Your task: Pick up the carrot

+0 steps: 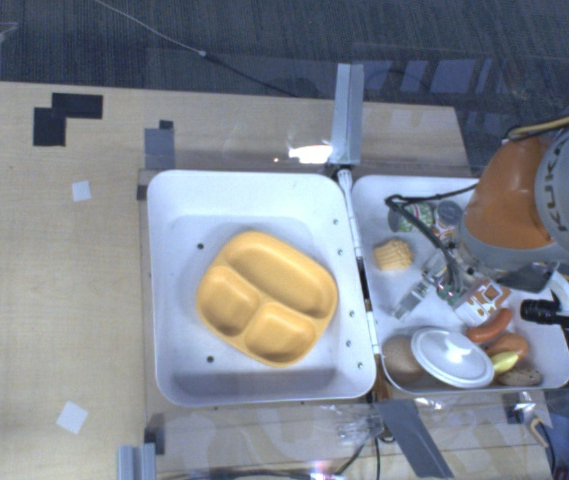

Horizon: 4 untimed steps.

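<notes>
- You had the tool [434, 286] low over the middle of the right bin [364, 203], with cables and metal parts crowding it; whether it was spread or pressed together, you could not tell from this angle.
- Nothing showed between its tips, so you should not have counted anything as held.
- The carrot [492, 325], as best you could judge, was the orange-red piece near the bin's lower right, lying at a slant just beyond the tool and partly under the arm [509, 208].
- The risk there was crowding: a yellow-orange item [509, 347] and a brown item [522, 375] sat touching or just beside the carrot, so a closing tool could have caught a neighbour instead, or pushed the carrot against the wall.
- A white lid [451, 356] lay right next to it on the left, over a brown round thing [400, 354]; a descent off to that side would likely have struck the lid.
- The arm hid part of that corner, so you were judging the carrot's outline from a sliver; a misread of its axis would have made the tips slip off its rounded sides.
- The right bin also held a corn piece [393, 256] near its left wall, well clear of the carrot.
- The left bin [164, 298] held one yellow tray [267, 296] with three compartments, nothing in them.
- Both bins sat side by side on the table [54, 308].
</notes>
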Each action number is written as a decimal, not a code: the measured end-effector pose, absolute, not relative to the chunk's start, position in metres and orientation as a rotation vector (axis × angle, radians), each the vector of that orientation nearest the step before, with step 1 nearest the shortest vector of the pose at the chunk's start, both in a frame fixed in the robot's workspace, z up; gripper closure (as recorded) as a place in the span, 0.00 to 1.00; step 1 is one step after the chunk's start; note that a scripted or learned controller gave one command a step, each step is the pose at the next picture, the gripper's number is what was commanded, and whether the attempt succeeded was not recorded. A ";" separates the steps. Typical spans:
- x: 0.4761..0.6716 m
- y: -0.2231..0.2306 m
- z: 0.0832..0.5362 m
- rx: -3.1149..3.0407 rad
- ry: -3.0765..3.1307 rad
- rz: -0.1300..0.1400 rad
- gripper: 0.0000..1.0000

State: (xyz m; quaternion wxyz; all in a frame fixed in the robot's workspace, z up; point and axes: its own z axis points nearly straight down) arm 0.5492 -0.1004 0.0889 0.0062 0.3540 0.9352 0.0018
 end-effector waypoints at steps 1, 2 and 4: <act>0.598 -0.090 0.137 1.316 2.842 0.006 0.00; 0.558 -0.102 0.089 1.489 2.752 0.008 0.00; 0.561 -0.100 0.102 1.473 2.752 0.014 0.00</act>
